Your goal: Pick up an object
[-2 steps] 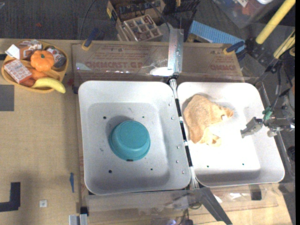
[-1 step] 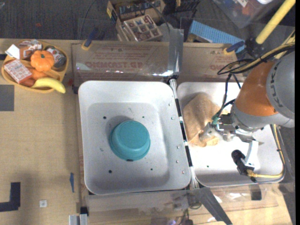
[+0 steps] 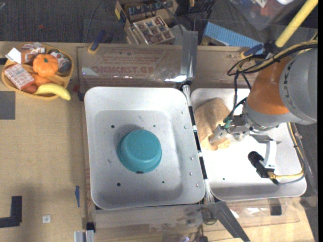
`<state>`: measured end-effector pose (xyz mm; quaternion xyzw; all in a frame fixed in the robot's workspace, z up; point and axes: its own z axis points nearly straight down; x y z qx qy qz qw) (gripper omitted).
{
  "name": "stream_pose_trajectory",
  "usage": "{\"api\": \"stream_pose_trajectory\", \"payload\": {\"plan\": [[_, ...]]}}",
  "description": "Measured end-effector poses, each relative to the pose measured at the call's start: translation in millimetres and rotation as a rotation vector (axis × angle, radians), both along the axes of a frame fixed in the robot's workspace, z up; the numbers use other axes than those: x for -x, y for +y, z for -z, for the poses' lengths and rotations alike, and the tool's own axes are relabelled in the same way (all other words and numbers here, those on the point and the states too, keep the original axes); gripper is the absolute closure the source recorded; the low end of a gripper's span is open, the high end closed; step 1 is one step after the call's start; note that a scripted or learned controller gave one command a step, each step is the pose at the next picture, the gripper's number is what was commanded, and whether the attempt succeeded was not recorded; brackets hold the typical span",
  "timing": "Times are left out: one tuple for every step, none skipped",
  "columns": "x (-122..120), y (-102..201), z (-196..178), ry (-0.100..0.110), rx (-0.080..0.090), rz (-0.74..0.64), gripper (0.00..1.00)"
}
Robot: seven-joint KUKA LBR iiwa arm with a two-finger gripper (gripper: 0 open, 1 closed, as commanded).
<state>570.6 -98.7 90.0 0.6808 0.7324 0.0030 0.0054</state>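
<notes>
The main risk, as I judge it, is that the pincer [image 3: 222, 134] closes on only the lower edge of the tan bread-like piece [image 3: 209, 119] in the right bin [image 3: 252, 185], so the soft lump slips out or tears when lifted, or gets shoved against the bin wall beside the left bin [image 3: 101, 105]. The piece lies at the right bin's left side, touching or just up-left of the pincer tip, and I cannot tell how far the pincer is open or whether it has hold of anything. A teal bowl [image 3: 140, 150] sits upside down, well apart, in the left bin.
</notes>
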Motion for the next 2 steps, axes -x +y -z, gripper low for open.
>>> {"api": "stream_pose_trajectory", "payload": {"plan": [[-0.9,0.1,-9.3,-0.003,-0.003,0.003,1.00],[-36.1,39.2,-93.8,0.012,-0.001,-0.196,1.00]]}}
